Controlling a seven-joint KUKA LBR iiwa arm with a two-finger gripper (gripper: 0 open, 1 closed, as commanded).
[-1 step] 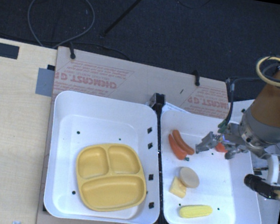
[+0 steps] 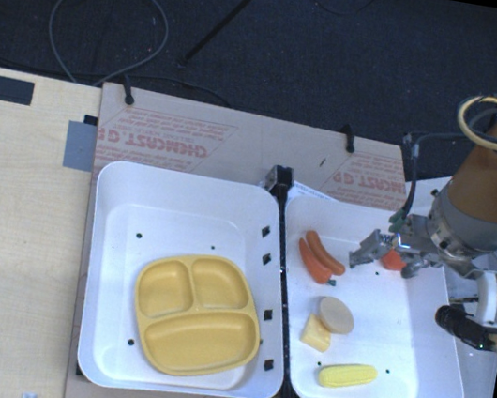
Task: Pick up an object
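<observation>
A: What is in the right bin (image 2: 443,390)?

B: Two orange-red sausages (image 2: 319,256) lie near its top left corner. Below them is a round tan slice (image 2: 337,315), and a yellow cheese wedge (image 2: 317,333) touches it. A yellow corn cob (image 2: 347,375) lies lower still, near the front wall.

A: Where is the gripper (image 2: 389,253)?

B: Over the top part of the right bin, to the right of the sausages. A small red thing (image 2: 394,261) shows just by it.

A: Are the fingers open or closed?

B: I cannot tell, and I cannot tell if they hold the red thing.

A: And left of the right bin?

B: The left bin (image 2: 121,219) holds a yellow tray (image 2: 198,313) with three parts
</observation>
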